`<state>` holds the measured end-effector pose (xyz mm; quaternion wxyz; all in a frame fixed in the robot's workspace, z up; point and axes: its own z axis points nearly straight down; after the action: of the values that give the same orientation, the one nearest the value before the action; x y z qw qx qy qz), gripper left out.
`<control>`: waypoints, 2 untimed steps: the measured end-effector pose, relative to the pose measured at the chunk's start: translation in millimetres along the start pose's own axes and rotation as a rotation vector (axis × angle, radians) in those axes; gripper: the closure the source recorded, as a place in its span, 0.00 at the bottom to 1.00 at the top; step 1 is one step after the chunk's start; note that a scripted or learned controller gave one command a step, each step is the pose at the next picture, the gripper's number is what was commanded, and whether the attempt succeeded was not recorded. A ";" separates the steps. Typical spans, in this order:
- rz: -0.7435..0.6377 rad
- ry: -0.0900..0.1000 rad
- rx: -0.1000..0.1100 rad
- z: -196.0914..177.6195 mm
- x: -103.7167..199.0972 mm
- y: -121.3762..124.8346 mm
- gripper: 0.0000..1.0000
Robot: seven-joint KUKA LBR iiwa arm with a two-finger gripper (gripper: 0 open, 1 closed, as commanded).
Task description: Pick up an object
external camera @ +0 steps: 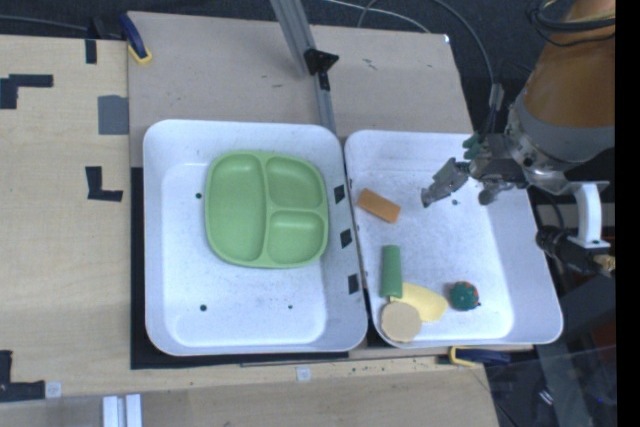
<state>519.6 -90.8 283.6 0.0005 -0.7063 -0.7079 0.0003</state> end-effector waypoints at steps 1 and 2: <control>0.000 0.000 0.000 0.0 -0.1 0.0 0.00; 0.000 -0.001 0.005 49.0 1.3 8.2 0.00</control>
<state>527.7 -89.5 234.6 0.0022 -0.7064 -0.7078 0.0024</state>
